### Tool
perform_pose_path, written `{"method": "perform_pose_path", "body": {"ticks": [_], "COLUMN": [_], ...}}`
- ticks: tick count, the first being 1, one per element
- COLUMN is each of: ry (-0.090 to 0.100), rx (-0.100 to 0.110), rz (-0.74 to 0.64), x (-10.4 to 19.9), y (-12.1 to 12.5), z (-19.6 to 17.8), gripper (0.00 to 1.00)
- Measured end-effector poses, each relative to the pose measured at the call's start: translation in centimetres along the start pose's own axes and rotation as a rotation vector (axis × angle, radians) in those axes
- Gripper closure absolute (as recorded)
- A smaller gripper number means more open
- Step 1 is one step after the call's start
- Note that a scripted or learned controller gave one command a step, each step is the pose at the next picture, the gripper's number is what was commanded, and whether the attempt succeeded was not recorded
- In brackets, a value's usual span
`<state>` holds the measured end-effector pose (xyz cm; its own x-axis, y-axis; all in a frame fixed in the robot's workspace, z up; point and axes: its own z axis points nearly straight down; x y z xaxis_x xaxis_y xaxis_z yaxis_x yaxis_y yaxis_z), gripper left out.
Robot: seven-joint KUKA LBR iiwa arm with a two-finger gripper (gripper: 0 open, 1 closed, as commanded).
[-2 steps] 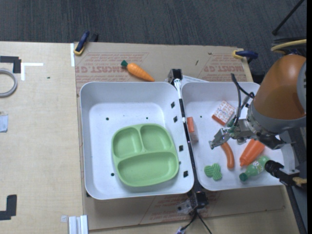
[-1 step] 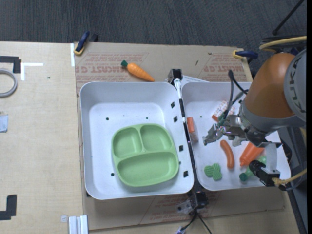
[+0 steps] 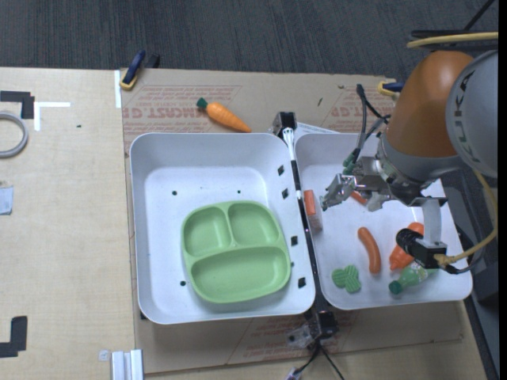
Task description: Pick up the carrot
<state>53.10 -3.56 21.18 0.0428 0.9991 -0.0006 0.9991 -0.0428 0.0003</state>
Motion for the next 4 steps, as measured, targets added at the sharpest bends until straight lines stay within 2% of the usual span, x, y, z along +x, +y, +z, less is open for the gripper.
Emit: {"method": "perform_pose_path", "body": {"ticks": [1, 2, 3, 4], "ry": [0.0, 0.001, 0.0, 0.001], "rx": [0.001, 0.001, 0.0, 0.001], "rz": [-0.021, -0.011, -0.095, 0.109], "x": [-4.0, 0.2, -0.1, -3.7], "y": [-2.9, -4.6, 0.2, -4.4], "z": [2.0, 2.0, 2.0, 0.6], "gripper": [0.0, 0.0, 0.0, 0.0]}}
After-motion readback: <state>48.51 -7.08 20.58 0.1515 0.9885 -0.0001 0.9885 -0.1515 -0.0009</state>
